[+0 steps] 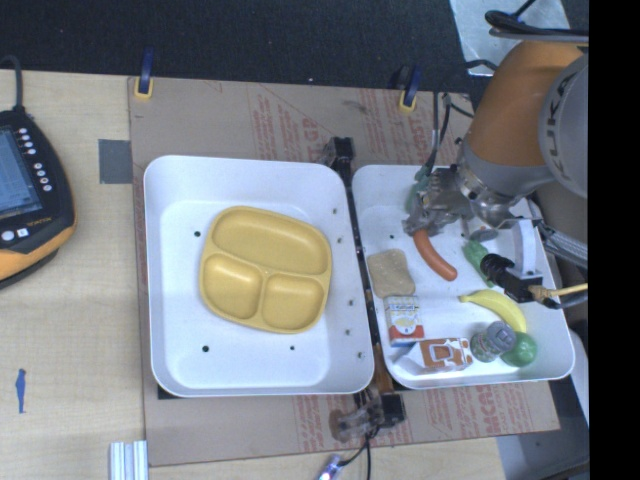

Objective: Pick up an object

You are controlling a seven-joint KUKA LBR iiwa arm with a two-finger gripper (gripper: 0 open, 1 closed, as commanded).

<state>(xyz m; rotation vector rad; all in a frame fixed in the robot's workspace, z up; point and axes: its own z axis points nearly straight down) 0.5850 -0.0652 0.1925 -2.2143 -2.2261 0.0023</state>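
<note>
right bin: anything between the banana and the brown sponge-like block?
In the camera view, the red sausage lies on the bin floor between the banana and the brown block, nearer the bin's far side.

a single fixed camera looks down from above the bench at a slant, far enough back to take in both the left bin (175, 268) and the right bin (385, 193) whole. the arm (525, 108) enters from the right edge (its upper part cropped), and dark floor lies beyond the bench's far edge.
</note>
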